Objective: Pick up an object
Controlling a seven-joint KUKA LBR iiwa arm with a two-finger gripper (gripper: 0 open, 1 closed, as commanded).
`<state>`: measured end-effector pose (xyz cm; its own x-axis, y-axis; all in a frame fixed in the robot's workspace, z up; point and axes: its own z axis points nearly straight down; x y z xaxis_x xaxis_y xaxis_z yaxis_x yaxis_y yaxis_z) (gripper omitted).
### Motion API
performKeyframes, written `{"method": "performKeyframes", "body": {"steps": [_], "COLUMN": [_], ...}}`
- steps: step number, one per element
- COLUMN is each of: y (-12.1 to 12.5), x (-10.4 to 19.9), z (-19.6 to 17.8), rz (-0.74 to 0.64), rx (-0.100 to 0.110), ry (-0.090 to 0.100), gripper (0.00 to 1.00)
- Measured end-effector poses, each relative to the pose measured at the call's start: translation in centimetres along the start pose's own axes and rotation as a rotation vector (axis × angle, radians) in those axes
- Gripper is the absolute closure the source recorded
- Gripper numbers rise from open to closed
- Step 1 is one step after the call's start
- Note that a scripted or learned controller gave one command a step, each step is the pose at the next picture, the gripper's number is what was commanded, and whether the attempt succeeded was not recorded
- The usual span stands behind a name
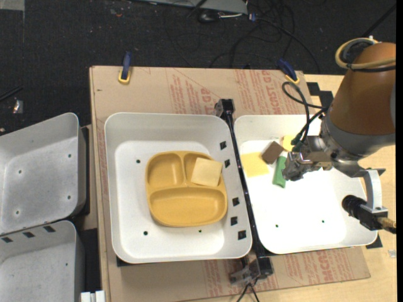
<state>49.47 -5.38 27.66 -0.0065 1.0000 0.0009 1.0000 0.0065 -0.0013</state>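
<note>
The green block [279, 171] stands in the right bin [315, 231], near its upper left part, and my gripper [291, 167] sits right against it; whether I am pinching it or am spread beside it, I cannot tell. Touching the green block's upper end is a brown block [272, 151], and just left of it lies a yellow sheet [254, 165]. Further left, in the left bin [126, 231], a yellow divided tray [179, 200] carries a pale square [206, 172].

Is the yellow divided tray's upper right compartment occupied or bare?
Occupied. A pale square block lies tilted in the upper right compartment of the yellow tray, overlapping its rim.
</note>
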Motion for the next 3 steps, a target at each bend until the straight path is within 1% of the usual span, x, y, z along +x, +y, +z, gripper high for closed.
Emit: {"method": "performKeyframes", "body": {"steps": [1,2,3], "y": [1.3,2.8,4.9], "x": [5.2,9.5,15.0], "z": [0.3,0.9,1.8], "rz": [-0.001,0.0,-0.002], "rx": [-0.002,-0.002,-0.003], "ry": [-0.001,-0.001,0.0], "gripper": [1.0,1.0,1.0]}}
